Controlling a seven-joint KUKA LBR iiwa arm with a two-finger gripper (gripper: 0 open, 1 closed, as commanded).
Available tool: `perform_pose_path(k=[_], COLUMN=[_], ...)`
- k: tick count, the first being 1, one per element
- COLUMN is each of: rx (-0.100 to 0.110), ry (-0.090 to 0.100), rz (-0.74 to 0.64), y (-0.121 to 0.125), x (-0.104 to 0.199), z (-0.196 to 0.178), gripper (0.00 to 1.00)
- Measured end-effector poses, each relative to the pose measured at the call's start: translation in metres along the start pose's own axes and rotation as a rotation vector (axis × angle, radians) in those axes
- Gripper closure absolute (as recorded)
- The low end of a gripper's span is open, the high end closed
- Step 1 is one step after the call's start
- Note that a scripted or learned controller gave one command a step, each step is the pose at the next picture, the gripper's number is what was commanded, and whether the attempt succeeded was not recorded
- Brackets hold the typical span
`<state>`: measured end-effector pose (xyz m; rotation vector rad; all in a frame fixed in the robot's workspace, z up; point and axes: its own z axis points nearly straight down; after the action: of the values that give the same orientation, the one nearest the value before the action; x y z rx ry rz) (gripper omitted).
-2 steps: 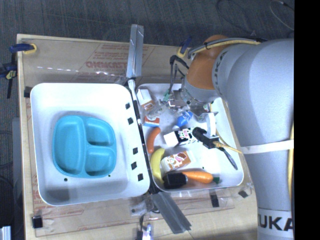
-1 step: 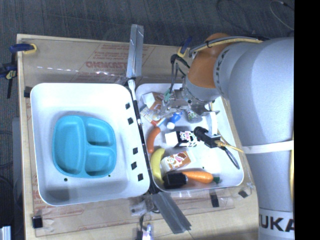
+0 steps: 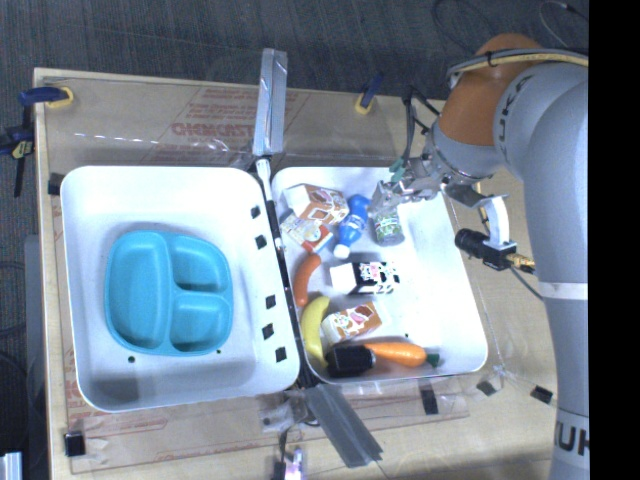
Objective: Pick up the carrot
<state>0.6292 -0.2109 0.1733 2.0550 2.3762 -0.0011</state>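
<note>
My gripper (image 3: 392, 200) hangs over the right bin's (image 3: 455, 298) far side; I cannot tell its opening. The carrot (image 3: 398, 352) lies well apart, toward the near wall, long axis running left to right, touching a black object (image 3: 349, 360).

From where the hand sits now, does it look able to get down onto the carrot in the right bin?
Probably yes. The carrot lies uncovered on top near the right bin's front edge; only a black item touches its left end. The hand is over the far side.
</note>
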Motion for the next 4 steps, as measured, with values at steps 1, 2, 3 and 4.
perform_pose_path(k=[1,2,3,4], rx=[-0.022,-0.004,0.001,0.003], ry=[-0.013,-0.002,0.001,0.002], rz=[-0.027,-0.028,-0.186,-0.087], y=[0.009,0.005,-0.079,-0.144], x=[-0.004,0.001,0.03,0.021], z=[0.055,0.066,0.014,0.041], gripper=[1.0,0.0,0.0,0.0])
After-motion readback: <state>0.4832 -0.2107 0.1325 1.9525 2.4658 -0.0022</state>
